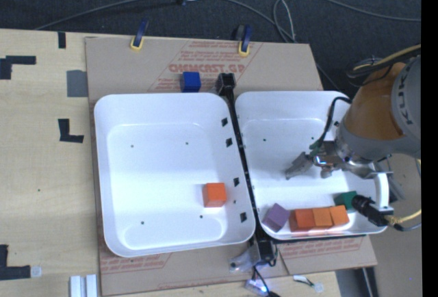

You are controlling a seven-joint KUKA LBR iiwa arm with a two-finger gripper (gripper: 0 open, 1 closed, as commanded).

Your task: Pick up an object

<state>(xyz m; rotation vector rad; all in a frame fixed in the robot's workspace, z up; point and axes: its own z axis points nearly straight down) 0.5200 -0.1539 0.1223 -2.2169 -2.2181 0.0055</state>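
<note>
Camera view: we are hovering our gripper (301,167) in the right bin (287,105); fingers' state we cannot tell. Purple block (276,217), orange bar (319,218) lying left-right along its near wall.

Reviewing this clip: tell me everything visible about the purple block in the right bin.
The purple block is a small, matte, solid-looking cube, pale violet, turned slightly askew to the bin wall. It sits on the floor of the right bin at its near-left corner, beside the divider. To its right runs a row of orange blocks; it stands close to the nearest, contact unclear. The pincer is apart from it, above the bin's middle.
</note>
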